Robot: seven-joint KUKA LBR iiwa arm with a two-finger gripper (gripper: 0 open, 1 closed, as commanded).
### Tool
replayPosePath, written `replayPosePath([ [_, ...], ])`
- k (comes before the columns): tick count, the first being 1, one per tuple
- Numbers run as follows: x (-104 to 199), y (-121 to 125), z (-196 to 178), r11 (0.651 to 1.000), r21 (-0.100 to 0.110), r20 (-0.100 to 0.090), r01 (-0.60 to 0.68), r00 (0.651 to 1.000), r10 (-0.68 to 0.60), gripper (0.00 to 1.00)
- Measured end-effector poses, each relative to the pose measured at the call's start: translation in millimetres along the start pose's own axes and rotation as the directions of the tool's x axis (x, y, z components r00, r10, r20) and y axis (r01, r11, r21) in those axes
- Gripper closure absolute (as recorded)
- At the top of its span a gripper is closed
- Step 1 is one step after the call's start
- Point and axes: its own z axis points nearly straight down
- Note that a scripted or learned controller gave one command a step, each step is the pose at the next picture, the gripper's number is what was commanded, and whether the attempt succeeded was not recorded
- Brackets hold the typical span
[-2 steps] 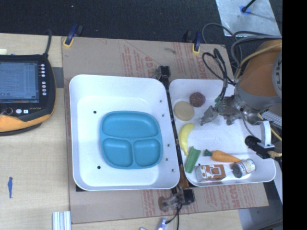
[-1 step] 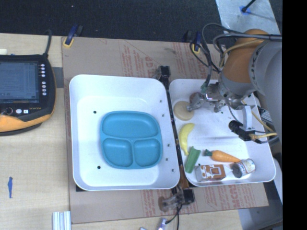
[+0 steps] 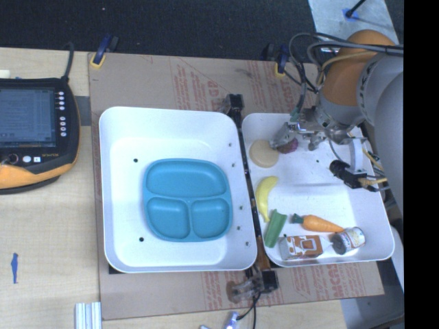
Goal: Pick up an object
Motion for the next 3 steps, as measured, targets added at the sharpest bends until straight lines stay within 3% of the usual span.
replayPosePath([
  [2, 26.4, -0.1, -0.4, 1.000, 0.001, 0.002, -0.002, 1.000, 0.002, 0.00],
  [3, 26.5, 0.6, -11.7, 1.000, 0.001, 0.000, 0.001, 1.000, -0.001, 1.00],
])
